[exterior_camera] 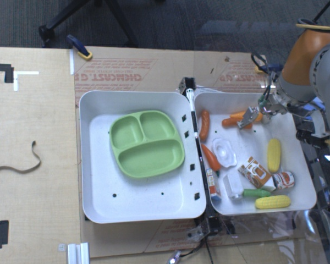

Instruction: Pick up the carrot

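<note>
- Cardboard-lined counter (pixel 126 70) carrying two shallow white bins; the left bin (pixel 93 164) holds a green divided plate (pixel 147 143), the right bin (pixel 297 197) a scatter of toy foods.
- Carrot (pixel 233 119): small, orange and tapered, lying on its side in the far part of the right bin, its right end at the gripper (pixel 247 118).
- Jaws: whether they are parted or closed cannot be told; no carrot is seen between them.
- Risk 1: the taper could squirt out under an off-centre pinch.
- Risk 2: similar orange pieces by the bin's left wall, a sausage-like piece (pixel 204 125) and a second orange piece (pixel 211 158), could be mistaken for the target.
- Risk 3: a low descent could strike the bin floor.
</note>
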You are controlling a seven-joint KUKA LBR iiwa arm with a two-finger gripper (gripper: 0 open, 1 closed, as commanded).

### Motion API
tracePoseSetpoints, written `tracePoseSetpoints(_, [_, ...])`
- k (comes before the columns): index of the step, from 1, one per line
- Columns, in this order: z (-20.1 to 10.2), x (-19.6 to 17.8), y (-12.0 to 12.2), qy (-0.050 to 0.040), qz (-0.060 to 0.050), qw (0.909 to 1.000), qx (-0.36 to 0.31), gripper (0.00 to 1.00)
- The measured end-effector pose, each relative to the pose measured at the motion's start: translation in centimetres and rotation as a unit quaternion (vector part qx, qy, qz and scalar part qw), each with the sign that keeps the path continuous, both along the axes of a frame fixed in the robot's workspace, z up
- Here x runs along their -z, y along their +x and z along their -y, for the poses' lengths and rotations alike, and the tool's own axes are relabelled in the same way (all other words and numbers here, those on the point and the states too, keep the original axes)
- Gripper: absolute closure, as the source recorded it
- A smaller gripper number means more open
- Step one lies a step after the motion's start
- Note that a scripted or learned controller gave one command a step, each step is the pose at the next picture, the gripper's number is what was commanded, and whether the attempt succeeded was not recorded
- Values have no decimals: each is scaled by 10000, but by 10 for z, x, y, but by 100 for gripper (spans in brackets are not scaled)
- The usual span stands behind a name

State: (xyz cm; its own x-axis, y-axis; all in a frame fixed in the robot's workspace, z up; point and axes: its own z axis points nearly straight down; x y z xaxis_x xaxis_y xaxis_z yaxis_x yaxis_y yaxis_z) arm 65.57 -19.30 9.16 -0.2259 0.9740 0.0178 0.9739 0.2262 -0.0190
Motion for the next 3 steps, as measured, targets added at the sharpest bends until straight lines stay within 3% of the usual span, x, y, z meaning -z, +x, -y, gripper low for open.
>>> tracePoseSetpoints(1, [3,-9,1,-62,35,10000,-25,100])
tracePoseSetpoints(2, [8,-147,4,-85,123,9991,391,100])
tracePoseSetpoints(3, [7,-146,4,-84,117,9991,392,0])
